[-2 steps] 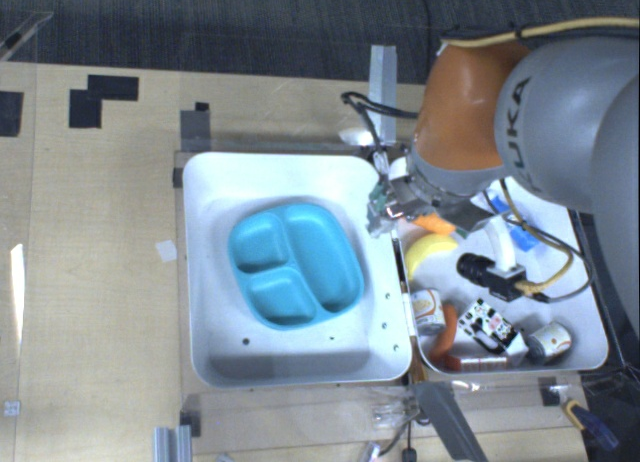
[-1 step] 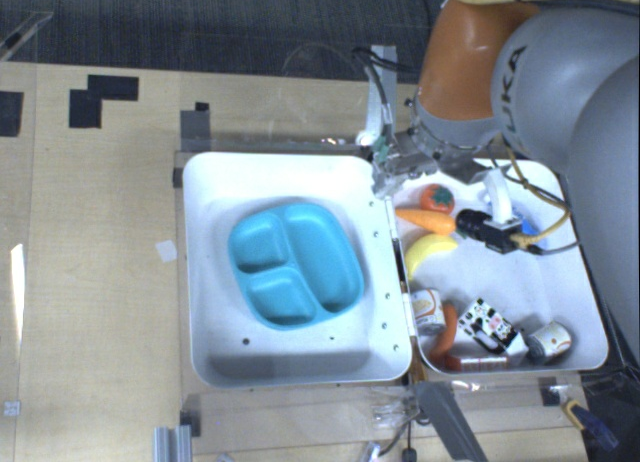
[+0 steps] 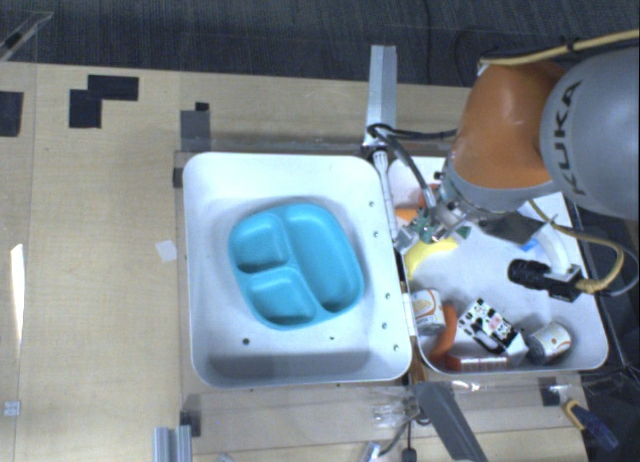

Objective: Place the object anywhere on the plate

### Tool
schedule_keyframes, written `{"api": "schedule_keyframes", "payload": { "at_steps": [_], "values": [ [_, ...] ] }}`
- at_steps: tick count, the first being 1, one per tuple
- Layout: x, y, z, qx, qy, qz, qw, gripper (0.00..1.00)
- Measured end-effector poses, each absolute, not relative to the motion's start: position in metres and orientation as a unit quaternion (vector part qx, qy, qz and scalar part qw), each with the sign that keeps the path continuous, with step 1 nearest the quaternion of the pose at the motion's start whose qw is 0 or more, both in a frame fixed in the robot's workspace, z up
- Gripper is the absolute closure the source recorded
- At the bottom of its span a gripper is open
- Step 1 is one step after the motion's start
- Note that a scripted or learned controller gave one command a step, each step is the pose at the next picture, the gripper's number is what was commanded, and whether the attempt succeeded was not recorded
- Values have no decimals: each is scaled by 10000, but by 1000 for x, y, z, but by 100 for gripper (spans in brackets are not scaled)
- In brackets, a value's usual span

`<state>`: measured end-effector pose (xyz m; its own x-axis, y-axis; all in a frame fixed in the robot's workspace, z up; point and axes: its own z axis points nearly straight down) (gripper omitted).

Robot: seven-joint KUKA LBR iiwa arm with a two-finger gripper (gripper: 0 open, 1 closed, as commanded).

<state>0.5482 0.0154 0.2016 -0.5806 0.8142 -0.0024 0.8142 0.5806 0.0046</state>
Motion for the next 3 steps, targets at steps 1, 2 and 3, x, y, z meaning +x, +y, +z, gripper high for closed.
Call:
{"api": "schedule_keyframes", "payload": {
  "at_steps": [1, 2, 3],
  "values": [
    [595, 76, 186, 4065, 9137, 19, 26, 100],
    [567, 132, 171, 3105, 9506, 19, 20, 100],
    [638, 109, 271, 2680, 9634, 23, 49, 100]
  ]
}}
